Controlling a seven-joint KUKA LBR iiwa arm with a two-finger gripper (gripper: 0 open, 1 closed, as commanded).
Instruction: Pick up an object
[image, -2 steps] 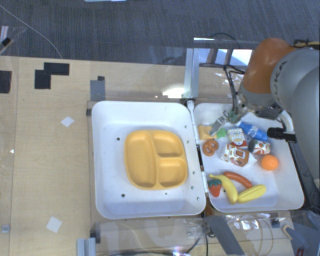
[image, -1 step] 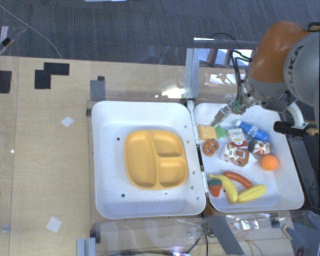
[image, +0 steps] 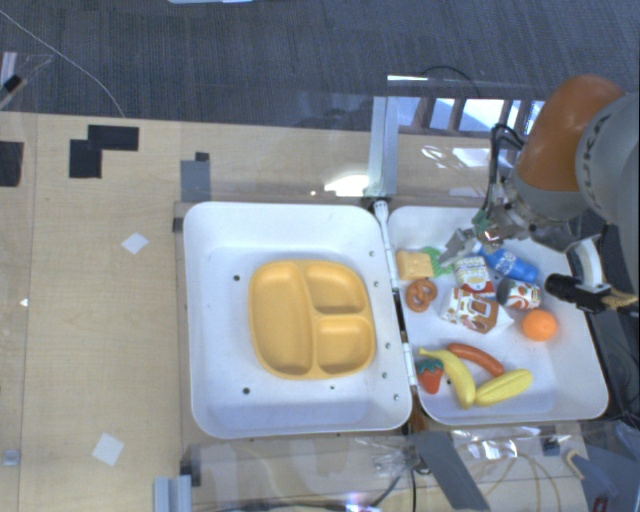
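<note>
Gripper low over the right bin.
Fingers' spread cannot be told; toy foods crowd beneath.

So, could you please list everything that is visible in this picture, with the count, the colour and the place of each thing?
bins: 2, white, side by side on the bench
divided tray: 1, yellow, middle of the left bin
banana: 1, yellow, front of the right bin
sausage: 1, red-orange, just behind the banana
strawberry: 1, red, front left of the right bin
orange: 1, orange, right side of the right bin
pretzel: 1, brown, left side of the right bin
yellow block: 1, yellow, behind the pretzel
carton: 1, white and red, middle of the right bin
arm: 1, grey with orange band, over the right bin's back
gripper: 1, dark, above the middle items
</note>
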